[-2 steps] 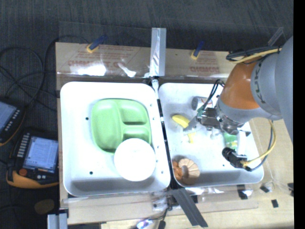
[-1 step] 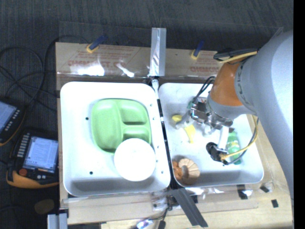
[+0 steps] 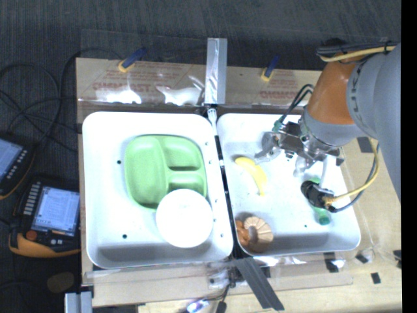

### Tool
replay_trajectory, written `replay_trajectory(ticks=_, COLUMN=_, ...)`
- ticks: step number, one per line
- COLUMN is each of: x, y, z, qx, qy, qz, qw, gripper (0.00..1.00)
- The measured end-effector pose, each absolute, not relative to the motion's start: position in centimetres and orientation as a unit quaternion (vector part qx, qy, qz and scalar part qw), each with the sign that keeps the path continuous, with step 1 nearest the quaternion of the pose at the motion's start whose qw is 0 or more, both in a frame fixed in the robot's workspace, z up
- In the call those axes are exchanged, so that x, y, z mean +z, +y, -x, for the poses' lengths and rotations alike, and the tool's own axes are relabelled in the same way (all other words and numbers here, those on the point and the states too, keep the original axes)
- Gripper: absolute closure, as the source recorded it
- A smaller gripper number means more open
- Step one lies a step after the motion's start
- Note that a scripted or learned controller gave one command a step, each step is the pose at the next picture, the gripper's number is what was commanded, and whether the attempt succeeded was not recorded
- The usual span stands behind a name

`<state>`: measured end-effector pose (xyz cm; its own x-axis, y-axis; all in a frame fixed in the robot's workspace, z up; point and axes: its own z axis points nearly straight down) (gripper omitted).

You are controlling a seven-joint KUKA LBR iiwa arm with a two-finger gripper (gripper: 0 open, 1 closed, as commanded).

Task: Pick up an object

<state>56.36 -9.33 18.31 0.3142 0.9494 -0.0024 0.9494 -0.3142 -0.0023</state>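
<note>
A green tray (image 3: 156, 168) and white plate (image 3: 184, 218) are seen in the left bin (image 3: 101, 194). In the right bin (image 3: 339, 237), a yellow banana (image 3: 253, 173) lies just left of the lowered gripper (image 3: 287, 156), whose fingers are spread, pinching nothing.

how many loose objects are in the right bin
3: a yellow banana near the bin's left middle, a brown pastry-like item in the front left corner, a small green object at right. The arm may hide more.

You have two white bins (image 3: 98, 194), one green divided tray (image 3: 150, 168), one white plate (image 3: 185, 218), one banana (image 3: 253, 172) and one doughnut (image 3: 255, 231).
</note>
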Motion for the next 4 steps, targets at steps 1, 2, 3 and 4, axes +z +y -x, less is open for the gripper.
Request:
replay_trajectory(ticks=1, x=18.3, y=-6.8, z=-63.8, qx=0.0025, qy=-0.527, qz=0.85, qw=0.0, gripper=0.0)
replay_trajectory(ticks=2, x=9.4, y=-10.0, z=-59.4, qx=0.002, qy=-0.493, qz=0.87, qw=0.0, gripper=0.0)
replay_trajectory(ticks=3, x=9.0, y=-9.8, z=-53.6, qx=-0.0055, qy=-0.4, qz=0.917, qw=-0.005, gripper=0.0)
replay_trajectory(ticks=4, x=18.3, y=-8.7, z=-53.6, qx=0.0023, qy=-0.269, qz=0.963, qw=-0.001, gripper=0.0)
